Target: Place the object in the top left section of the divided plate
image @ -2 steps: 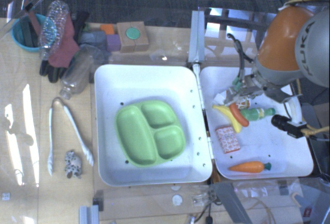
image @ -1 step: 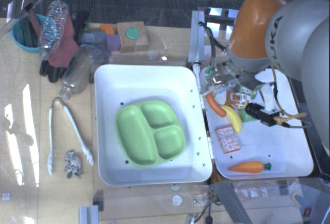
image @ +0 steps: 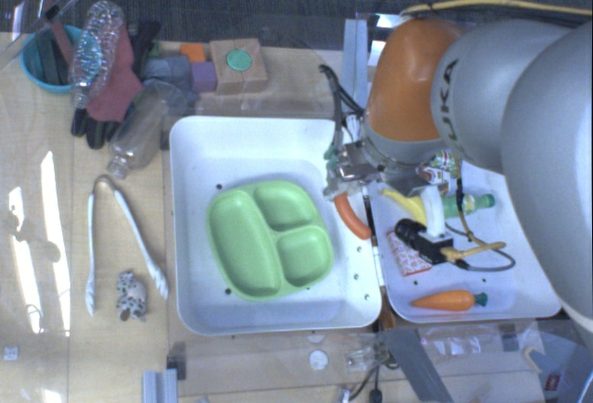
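The grey arm (image: 519, 105), nearest the lens, fills the right side, its orange band (image: 412, 81) above the wrist; black letters "UKA" read on its casing. From the left: a pale wooden bench (image: 46, 234) bearing white tongs (image: 130, 234), a clear bottle (image: 139, 128) and a blue bowl (image: 42, 63), with dark carpet beyond. The left bin (image: 195, 299) holds the green divided plate (image: 269, 236). The gripper (image: 354, 177) hangs over that bin's right rim, an orange carrot-like object (image: 353, 217) just beneath it; I cannot tell the claw's state. The right bin (image: 408, 295) holds another carrot (image: 448, 301).
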Motion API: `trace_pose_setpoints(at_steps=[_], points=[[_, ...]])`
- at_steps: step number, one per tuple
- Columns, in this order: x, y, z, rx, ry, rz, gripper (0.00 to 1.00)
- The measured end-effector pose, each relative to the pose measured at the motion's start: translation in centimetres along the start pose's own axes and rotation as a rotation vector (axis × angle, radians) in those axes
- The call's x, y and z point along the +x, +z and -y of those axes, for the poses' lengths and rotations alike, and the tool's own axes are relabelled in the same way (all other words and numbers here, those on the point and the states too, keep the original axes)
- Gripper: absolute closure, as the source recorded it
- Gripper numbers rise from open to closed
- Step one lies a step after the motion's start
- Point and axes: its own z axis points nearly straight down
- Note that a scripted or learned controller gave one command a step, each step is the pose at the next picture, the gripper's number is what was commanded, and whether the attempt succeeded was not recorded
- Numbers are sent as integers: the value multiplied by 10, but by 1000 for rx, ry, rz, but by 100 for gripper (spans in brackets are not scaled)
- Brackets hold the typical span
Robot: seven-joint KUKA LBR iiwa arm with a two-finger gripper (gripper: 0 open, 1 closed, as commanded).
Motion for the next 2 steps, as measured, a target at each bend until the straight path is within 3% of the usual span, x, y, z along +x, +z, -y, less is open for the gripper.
trace_pose_setpoints(at_steps=[1, 2], points=[[45, 61, -36, 1, -88, 0, 100], [45, 61, -36, 0, -88, 0, 0]])
